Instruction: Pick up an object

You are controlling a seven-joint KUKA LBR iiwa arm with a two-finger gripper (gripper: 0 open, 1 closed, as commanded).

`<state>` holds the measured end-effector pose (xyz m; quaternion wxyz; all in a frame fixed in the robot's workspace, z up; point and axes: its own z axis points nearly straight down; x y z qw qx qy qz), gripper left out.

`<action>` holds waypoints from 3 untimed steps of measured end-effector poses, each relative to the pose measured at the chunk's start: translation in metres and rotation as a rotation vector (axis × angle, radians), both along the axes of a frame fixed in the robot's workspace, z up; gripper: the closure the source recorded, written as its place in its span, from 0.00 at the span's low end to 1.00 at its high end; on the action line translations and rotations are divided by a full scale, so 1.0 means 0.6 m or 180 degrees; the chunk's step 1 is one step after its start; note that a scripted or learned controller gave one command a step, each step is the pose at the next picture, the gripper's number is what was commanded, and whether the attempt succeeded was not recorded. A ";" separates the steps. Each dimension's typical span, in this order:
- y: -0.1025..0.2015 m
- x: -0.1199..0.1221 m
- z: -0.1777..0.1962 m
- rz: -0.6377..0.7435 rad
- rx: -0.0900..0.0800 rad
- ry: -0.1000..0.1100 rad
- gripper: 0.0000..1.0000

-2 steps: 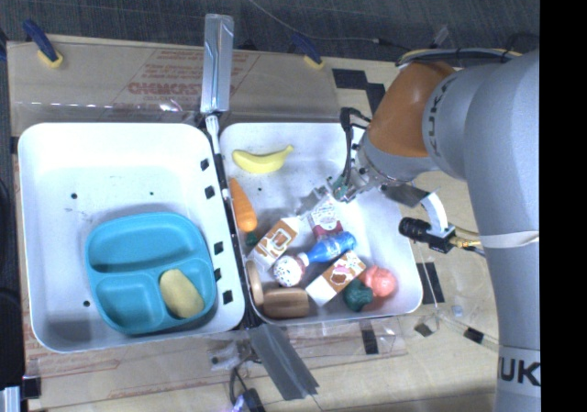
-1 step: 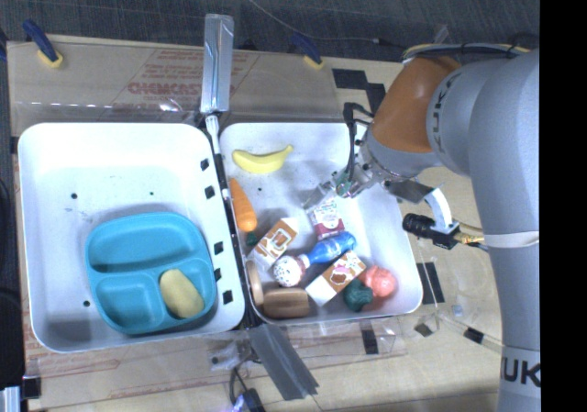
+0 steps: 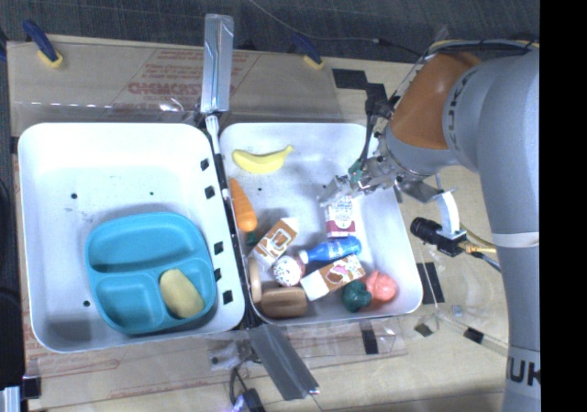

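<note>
Near edge of right bin (image 3: 404, 227): brown block (image 3: 282, 302), green and red round toys (image 3: 371, 291), blue bottle (image 3: 330, 250), small cartons; jumble, pieces touching

Carton (image 3: 340, 215), boxy, printed, just below gripper (image 3: 347, 183); likely target; drop straight, span its narrow sides, avoid bottle

Fingers: can't tell whether spread or closed; nothing seen between them

Farther: carrot (image 3: 242, 205) at divider, banana (image 3: 261, 159), smooth, curved, lying apart

Left bin: blue tray (image 3: 147, 254), potato (image 3: 182, 293)

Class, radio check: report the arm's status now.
End effector low over right bin, nothing seen held. Milk carton just below it. Banana apart; other toys crowd below.
</note>
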<state>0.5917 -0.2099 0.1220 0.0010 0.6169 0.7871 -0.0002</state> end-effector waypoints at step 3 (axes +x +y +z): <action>0.255 0.086 0.125 -0.0532 0.0012 -0.0024 1.00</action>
